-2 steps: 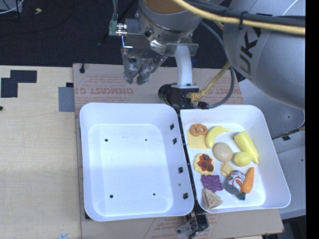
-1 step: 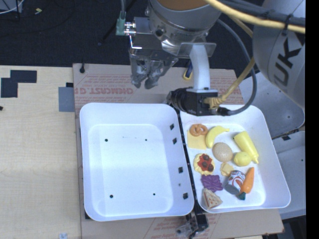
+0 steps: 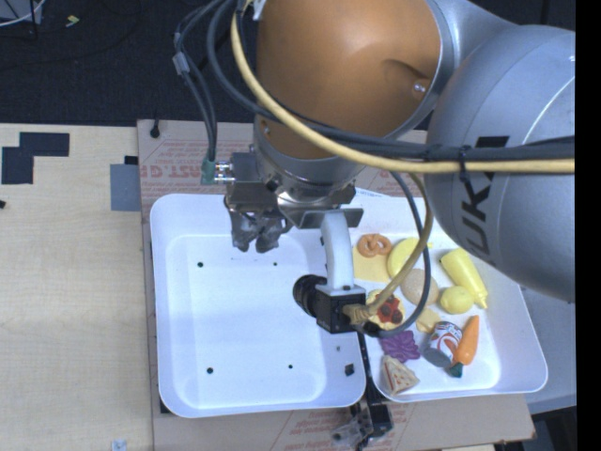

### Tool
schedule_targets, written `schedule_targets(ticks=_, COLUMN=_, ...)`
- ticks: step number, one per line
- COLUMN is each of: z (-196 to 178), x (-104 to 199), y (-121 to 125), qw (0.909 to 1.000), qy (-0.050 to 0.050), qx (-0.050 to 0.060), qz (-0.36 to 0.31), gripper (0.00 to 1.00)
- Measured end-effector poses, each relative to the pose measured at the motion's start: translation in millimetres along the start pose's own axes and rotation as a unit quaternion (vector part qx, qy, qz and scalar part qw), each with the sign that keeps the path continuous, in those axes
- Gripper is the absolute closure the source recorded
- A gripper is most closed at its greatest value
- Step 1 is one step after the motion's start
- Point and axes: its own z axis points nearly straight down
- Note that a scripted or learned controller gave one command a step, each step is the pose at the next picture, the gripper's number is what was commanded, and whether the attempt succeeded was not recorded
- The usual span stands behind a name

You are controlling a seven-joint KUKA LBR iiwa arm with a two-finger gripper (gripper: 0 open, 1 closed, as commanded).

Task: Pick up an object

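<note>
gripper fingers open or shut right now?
Shut, as far as the view shows: the gripper hangs over the left bin, its dark fingertips pressed together with no gap and nothing between them.

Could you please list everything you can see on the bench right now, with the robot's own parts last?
left bin: 1, white, bench middle
right bin: 1, white, beside the left bin, holds the toys
pretzel: 1, orange-brown, right bin, far side
banana: 1, yellow, right bin
carrot: 1, orange, right bin, near side
grapes: 1 bunch, purple, right bin
wedge: 1, tan, right bin, near corner
arm: 1, grey with orange band, from the right
hand: 1, dark grey, above the left bin's far edge
</note>
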Motion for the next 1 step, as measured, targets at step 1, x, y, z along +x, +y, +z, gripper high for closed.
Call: schedule_targets(ticks=1, z=-115.3, x=-0.3, y=-11.3, qw=0.9999, qy=0.005, qx=-0.011, qz=0.000, gripper=1.00)
